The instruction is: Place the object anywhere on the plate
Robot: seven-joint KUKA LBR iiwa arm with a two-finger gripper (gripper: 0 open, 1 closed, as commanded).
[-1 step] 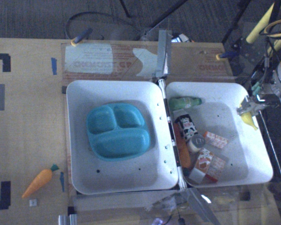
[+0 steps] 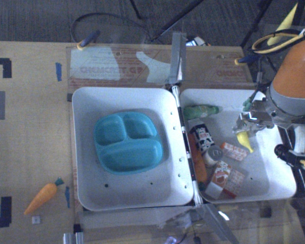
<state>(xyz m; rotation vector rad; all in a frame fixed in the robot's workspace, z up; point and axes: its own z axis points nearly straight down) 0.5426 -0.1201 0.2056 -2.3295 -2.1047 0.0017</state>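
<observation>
Arm over the right bin; blue plate alone in the left bin.

We note the surface carrying two white bins side by side. The left bin holds a blue sectioned plate near its centre. The grey arm reaches in from the right over the right bin. Its gripper sits above a yellow banana-like object, which lies just below it in the right bin; we cannot tell whether contact is made. Nearby in that bin lie a green bottle, a cow-patterned carton and small boxes. A toy carrot rests on the surface, left of the bins.
</observation>
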